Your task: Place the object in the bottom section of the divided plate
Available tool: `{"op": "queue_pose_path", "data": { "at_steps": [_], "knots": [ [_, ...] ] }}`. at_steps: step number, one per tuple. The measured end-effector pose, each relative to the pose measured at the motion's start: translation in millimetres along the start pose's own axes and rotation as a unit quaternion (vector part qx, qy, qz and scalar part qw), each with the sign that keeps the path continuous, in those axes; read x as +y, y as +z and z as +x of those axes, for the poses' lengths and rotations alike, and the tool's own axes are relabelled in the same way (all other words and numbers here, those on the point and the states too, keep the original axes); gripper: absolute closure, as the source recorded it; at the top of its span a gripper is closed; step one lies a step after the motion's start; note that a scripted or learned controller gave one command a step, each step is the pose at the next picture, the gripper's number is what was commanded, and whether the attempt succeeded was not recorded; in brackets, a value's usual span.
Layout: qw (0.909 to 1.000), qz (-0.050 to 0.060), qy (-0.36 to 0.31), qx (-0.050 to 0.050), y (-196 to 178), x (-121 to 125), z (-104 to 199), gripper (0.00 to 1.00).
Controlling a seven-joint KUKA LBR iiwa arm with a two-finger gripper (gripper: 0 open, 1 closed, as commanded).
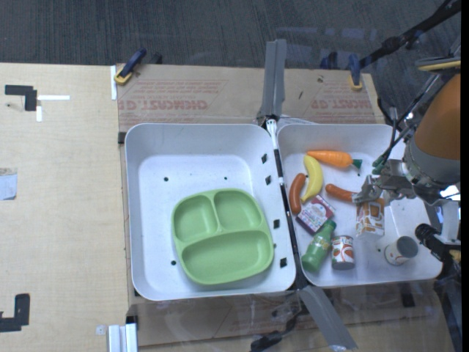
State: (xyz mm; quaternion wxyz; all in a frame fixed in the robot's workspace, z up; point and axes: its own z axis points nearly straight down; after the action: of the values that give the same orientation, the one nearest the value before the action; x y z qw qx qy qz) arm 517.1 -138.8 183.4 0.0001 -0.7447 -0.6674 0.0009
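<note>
- two white bins on the bench [58, 196], side by side; the left bin [146, 196] carries one green divided plate [220, 235] and the right bin [425, 266] carries the clutter.
- the plate has three sections: two small ones on the far side, one wide bottom section nearest the camera, nothing in any of them.
- cardboard sheets [190, 94] behind the bins show mirrored red print, too reversed and faint to read with confidence.
- in the right bin, right of the plate: one banana [314, 177], one carrot [331, 158], two sausages [295, 192], one green bottle [317, 246], one small can [342, 252], one purple packet [316, 215], one pale cup [400, 251].
- labels on the can and packet are too small to read.
- the gripper [372, 191] hovers over the right bin, well right of the plate, directly above a small carton [371, 218] standing roughly upright, long axis running away from the camera.
- jaws: cannot tell whether they grip the carton or merely sit above it.
</note>
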Motion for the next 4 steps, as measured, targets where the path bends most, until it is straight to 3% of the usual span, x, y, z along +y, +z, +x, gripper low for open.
{"op": "queue_pose_path", "data": {
  "at_steps": [1,2,3,4],
  "knots": [
    [0.9999,0.0,-0.013,0.0,-32,-18,69,1.0],
    [0.9988,0.002,-0.048,0.0,-7,-55,131,1.0],
    [0.9891,0.001,-0.147,0.0,-12,-61,191,1.0],
    [0.9843,0.003,-0.177,-0.001,49,-70,258,1.0]
  ]
}}
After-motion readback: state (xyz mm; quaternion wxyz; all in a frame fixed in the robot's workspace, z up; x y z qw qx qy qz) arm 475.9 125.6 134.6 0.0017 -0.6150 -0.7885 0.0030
